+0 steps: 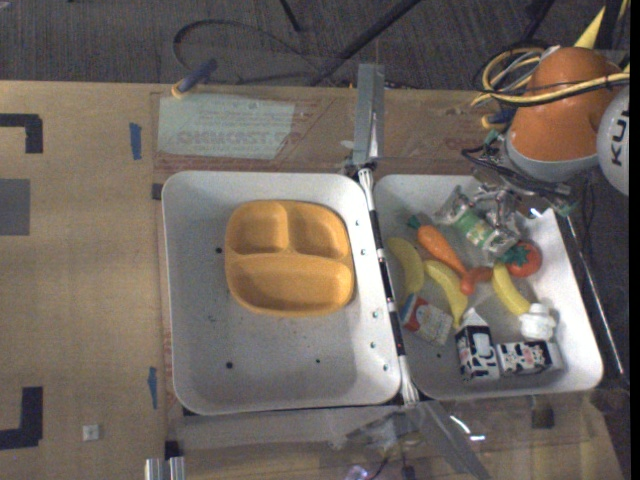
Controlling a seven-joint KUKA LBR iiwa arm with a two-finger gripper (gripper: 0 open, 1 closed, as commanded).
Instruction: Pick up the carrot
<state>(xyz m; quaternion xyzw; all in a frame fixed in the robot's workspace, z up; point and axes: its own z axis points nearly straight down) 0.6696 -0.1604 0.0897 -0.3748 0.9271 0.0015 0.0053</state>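
Two bins split the bench, and the gripper (487, 215) hovers just right of the carrot (441, 249) lying among crowded toy food, probably lining up a grasp; I cannot tell its grip state.

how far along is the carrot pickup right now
Done so far: the arm has reached in over the right bin, its gripper hovering just right of the carrot. In hand: nothing visibly gripped; the carrot lies on the bin floor among the bananas. Left: closing on the carrot and lifting it.

Orange carrot (441, 249), yellow bananas (407, 265), orange divided plate (289, 257), white bins (190, 298).
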